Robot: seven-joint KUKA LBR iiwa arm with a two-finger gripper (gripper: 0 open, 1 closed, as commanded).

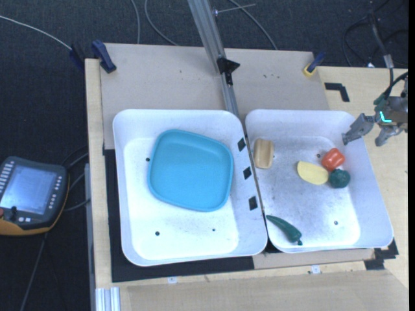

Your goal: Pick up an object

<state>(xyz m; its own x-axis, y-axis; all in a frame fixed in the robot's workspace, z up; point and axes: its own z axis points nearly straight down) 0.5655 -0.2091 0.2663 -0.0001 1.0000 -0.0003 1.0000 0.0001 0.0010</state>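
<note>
The right bin (363, 229) holds several small items. A tan block (263, 153) lies by its left wall. A yellow piece (312, 172), a red piece (333, 159) and a dark green round piece (339, 179) sit close together right of the middle. A green pepper-shaped piece (285, 229) lies near the front edge. My gripper (368, 135) hangs over the bin's far right rim, up and to the right of the red piece. It is open, with nothing between its fingers.
The left bin (130, 238) holds a blue square plate (191, 169). A metal pole (211, 31) runs from the top of the view down to the gap between the bins. A teach pendant (29, 193) lies on the floor at the left.
</note>
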